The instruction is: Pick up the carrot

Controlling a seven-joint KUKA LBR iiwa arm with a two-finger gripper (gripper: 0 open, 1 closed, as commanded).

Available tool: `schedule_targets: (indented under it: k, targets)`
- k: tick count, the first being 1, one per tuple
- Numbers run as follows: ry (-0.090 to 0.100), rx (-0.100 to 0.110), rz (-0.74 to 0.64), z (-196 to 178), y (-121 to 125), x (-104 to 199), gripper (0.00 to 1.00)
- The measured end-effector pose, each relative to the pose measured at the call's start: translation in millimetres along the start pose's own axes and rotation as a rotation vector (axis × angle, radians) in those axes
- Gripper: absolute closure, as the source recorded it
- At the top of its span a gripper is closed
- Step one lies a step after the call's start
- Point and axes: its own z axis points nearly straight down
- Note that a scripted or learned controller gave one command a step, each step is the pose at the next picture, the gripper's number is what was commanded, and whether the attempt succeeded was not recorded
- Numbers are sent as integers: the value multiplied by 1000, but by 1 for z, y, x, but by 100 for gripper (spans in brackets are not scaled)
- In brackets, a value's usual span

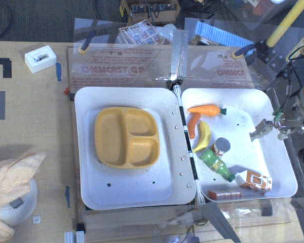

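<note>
Overhead view of my bench, two white bins side by side. The left bin (86, 151) holds a yellow divided tray (126, 136). The right bin (263, 151) holds the food items.

Target. The carrot (204, 110) lies at the far left of the right bin, close to the central divider. Its long axis runs nearly left-right, orange body toward the left and green top (223, 111) toward the right. Just near of it sits a second orange piece (193, 124), curved and running far-to-near; I do not take it for the target. A banana (204, 136) lies beside that piece, then a small can (221, 146), a green bottle (217, 164), and a small carton (256, 180) along the near wall.

Tool. The gripper (261, 130) stands at the right rim of the right bin, with nothing between its fingers. At this size I cannot tell whether it stands open or closed.

Governing relation. The carrot lies to the left of the gripper and somewhat farther away, well apart from it, across bare bin floor. I judge that the approach runs leftward and slightly far, and that the fingers should close across the carrot's short width, that is, along the near-far direction. The curved orange piece crowds the near side.
</note>
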Motion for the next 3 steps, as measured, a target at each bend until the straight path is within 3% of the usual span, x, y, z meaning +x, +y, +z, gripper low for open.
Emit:
schedule_targets:
  k: [1, 2, 3]
  targets:
    - [-1, -1, -355, 77, 53, 33, 0]
    - [-3, -5, -462, 94, 121, 82, 0]
    - [-4, -1, -251, 110, 140, 97, 0]
